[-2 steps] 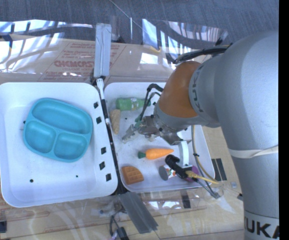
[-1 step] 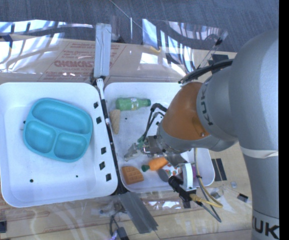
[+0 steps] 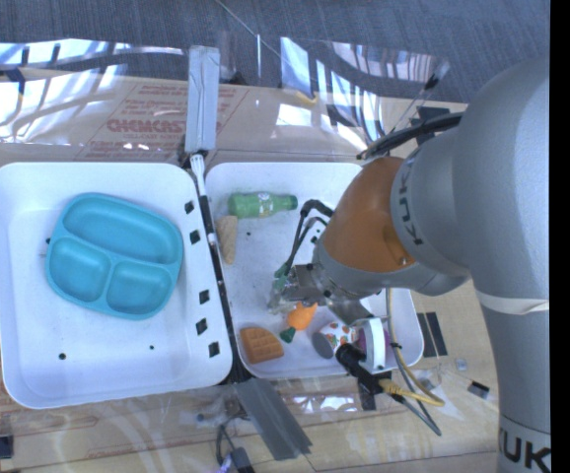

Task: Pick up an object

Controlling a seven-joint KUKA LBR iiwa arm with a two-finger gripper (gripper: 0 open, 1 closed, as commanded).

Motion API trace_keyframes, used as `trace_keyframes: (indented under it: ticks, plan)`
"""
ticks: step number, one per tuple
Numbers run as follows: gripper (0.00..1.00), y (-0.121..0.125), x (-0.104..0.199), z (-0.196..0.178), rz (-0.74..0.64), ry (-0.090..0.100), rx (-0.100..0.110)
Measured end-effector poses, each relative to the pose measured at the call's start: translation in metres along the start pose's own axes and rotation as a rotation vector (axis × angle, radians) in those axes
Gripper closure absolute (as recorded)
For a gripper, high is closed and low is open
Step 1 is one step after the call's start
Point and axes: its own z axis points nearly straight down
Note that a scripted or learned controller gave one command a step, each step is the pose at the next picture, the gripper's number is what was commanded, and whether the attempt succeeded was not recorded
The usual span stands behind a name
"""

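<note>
Grey arm [image 3: 492,215] overhangs the right bin [image 3: 265,180], gripper [image 3: 295,294] lowered just above an orange carrot-like toy [image 3: 303,315]; whether anything is gripped cannot be told. Green bottle [image 3: 260,204] and waffle-like piece [image 3: 261,343] lie nearby. Pickup not yet evident.

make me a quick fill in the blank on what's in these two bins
1. The blue divided tray lies in the ____ bin.
2. The tray has ____ compartments.
3. The green bottle lies on its ____ in the right bin.
4. The arm's end effector is low over the ____ bin.

Missing words: left; three; side; right
</note>
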Motion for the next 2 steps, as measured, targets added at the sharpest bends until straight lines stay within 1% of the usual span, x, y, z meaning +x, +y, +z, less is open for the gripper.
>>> trace_keyframes:
  ticks: [1, 2]
  plan:
    - [1.00, 0.0644, 0.0315, -0.0945, 0.004, 0.000, -0.010]
    - [0.00, 0.0623, 0.0306, -0.0911, 0.006, 0.000, -0.002]
